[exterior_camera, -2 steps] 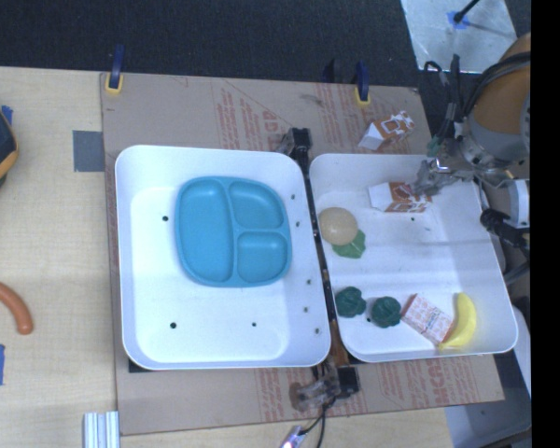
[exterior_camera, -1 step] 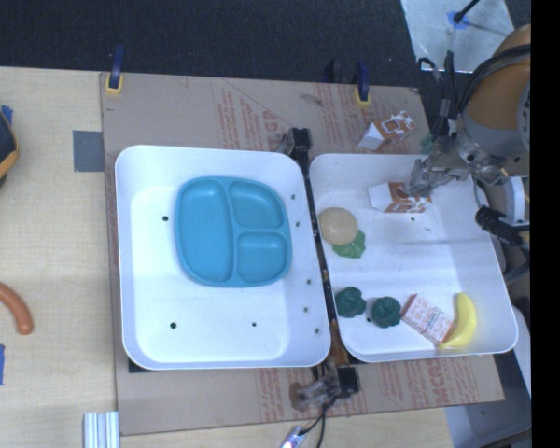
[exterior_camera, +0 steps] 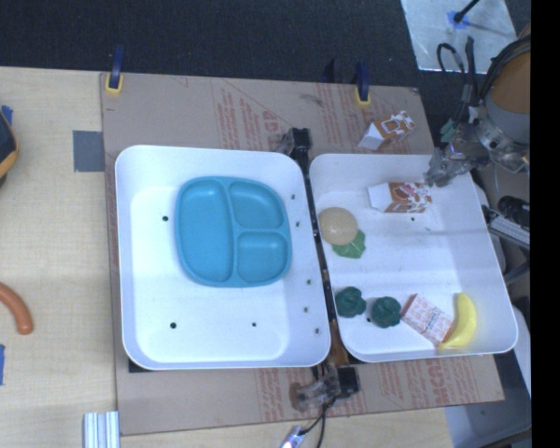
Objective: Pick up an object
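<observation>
Banana (exterior_camera: 463, 321) is sitting up front while tool (exterior_camera: 442, 168) is hovering by the carton (exterior_camera: 400, 196); grip state's anyone's guess, needs lowering next.

Wooden bench (exterior_camera: 47, 250), brown cardboard sheet (exterior_camera: 215, 110) under two white bins (exterior_camera: 131, 250), toy sausage (exterior_camera: 11, 307) at left

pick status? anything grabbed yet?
Nothing looks lifted: the yellow toy banana, red-and-white packet and two dark green lumps lie in the right white bin. In hand: the gripper sits over that bin's upper right corner, beside a red-printed white carton. Left: grasp and lift.
</observation>
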`<action>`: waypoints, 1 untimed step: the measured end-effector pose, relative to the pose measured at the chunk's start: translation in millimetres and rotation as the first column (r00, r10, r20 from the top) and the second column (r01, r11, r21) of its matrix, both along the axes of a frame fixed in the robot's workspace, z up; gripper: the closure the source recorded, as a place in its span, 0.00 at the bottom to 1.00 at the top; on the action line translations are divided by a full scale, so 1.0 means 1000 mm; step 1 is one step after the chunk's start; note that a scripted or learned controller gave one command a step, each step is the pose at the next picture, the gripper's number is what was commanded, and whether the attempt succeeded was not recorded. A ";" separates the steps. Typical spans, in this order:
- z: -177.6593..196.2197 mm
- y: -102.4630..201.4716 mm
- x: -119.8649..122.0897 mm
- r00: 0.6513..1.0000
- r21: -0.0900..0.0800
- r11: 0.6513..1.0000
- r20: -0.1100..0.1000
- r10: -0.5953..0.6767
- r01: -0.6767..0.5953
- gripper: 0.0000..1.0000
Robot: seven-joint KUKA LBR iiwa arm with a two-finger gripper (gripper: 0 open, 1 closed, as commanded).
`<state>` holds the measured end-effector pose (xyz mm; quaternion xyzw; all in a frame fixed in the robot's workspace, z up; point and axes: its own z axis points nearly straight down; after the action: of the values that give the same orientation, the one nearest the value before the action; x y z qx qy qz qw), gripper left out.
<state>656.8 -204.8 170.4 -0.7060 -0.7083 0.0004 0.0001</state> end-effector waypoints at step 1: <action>0.011 0.000 0.000 1.000 0.000 1.000 -0.001 0.003 -0.003 1.00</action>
<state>657.1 -204.9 180.9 -0.7049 -0.7093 0.0008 0.0001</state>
